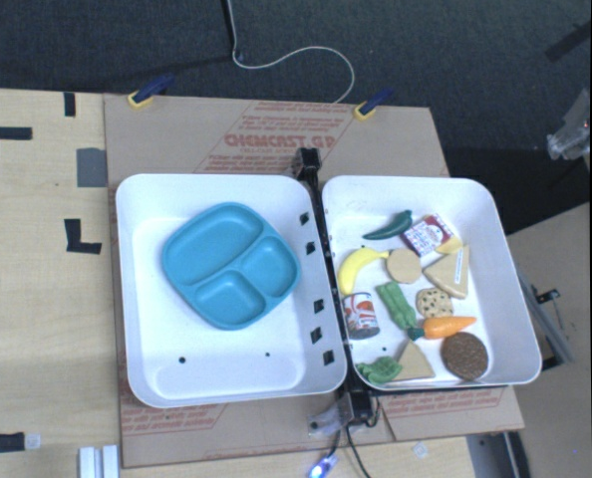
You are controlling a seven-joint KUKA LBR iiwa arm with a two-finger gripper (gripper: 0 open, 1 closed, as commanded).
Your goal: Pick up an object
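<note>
Only a blurred grey piece of the arm (567,139) shows; its pincer's state cannot be told. Below-left, the right bin (495,217) holds toy food; the left bin (137,267) holds a blue divided plate (230,264).

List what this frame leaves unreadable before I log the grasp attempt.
- Arm: cut off by the camera view's right edge, blurred; fingers unreadable.
- Can: label too small to read.
- Red packet: print too small; partly under a wedge-shaped piece.
- Green leafy item: edge tucked beneath a tan triangular piece.
- Cardboard lettering: faint, partly behind the bins.
</note>
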